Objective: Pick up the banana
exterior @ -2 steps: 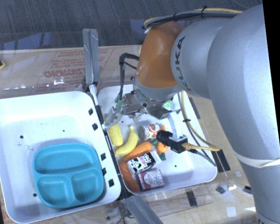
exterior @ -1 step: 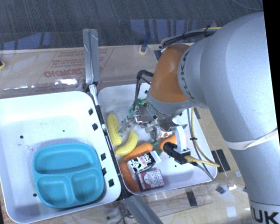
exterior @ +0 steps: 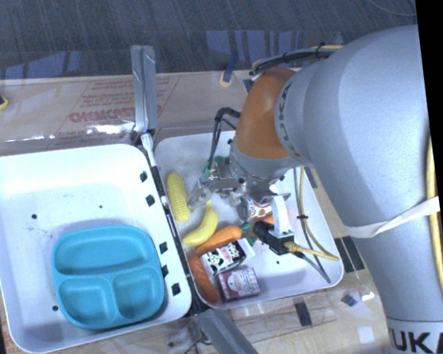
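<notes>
White bin [exterior: 330,275], end effector [exterior: 224,186] above banana [exterior: 202,228]

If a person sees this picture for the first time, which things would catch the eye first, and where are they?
The big grey arm with its orange band fills the right side and reaches over the right bin, its tool low among the food. The blue tray stands out in the left bin. Under the tool lie the yellow banana, a corn cob and a carrot.
</notes>
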You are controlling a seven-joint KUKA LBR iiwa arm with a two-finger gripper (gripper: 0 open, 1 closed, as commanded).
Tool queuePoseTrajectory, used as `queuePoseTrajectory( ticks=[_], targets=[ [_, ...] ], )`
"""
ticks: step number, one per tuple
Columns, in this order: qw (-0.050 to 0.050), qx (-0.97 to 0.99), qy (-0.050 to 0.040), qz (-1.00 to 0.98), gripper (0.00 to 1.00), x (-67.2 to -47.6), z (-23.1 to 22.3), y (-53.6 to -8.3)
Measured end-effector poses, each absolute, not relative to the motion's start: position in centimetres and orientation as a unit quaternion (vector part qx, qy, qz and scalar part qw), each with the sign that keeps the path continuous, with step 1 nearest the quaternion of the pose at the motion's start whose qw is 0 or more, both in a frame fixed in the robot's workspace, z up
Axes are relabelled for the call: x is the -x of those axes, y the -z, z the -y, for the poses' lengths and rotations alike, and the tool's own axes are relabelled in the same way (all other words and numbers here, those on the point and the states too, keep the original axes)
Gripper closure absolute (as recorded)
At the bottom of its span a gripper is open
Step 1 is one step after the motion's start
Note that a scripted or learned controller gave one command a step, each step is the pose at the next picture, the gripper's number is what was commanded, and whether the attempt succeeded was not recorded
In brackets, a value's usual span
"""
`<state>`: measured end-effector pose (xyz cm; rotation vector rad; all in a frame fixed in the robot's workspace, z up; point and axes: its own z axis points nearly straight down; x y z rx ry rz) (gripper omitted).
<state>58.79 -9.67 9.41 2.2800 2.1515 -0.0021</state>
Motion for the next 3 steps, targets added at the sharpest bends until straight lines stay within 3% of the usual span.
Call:
queuePoseTrajectory(
  ticks=[1,2,3],
  targets=[
    [0.003,-0.727,0.0006,-0.686,0.0,-58.8,9.7,-9.4],
    [0.002,-0.725,0.0005,-0.689,1.0,-58.8,9.4,-10.3],
    [-0.001,-0.717,0.0005,-0.698,1.0,-63.9,2.1,-19.2]
  ],
)
